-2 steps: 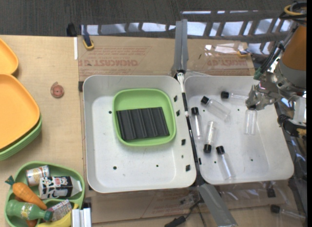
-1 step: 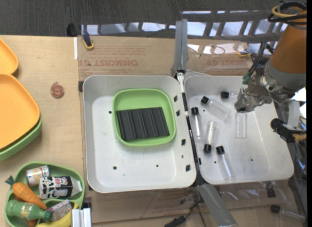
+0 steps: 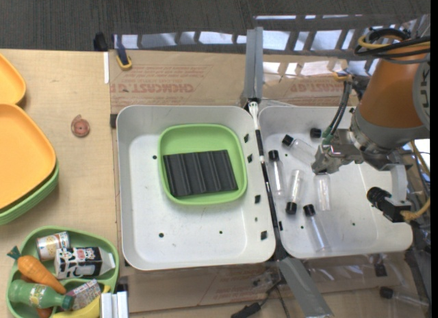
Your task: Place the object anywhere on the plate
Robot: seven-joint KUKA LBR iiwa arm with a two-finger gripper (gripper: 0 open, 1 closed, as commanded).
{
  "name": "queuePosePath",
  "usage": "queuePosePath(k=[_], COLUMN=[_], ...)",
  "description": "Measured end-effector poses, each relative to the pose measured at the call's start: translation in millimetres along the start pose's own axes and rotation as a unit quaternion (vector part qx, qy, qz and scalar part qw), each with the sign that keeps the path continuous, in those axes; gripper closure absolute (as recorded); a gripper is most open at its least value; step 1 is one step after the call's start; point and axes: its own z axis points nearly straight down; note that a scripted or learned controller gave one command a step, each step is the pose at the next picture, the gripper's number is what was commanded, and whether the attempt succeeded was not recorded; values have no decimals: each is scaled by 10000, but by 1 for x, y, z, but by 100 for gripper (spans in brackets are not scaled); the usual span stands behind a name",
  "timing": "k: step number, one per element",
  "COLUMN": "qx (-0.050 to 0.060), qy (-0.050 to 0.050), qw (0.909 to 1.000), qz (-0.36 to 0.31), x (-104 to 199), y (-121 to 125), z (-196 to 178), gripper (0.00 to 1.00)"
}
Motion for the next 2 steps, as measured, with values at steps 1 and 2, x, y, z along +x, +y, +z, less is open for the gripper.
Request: queuePosePath(k=[1,2], qx=[-10,-4], qy=[-3,-7], qw=[9995,9960], qz=[-316,-890], x=[53,96], y=[-7,6], z=[-23,-14], gripper=[100,100])
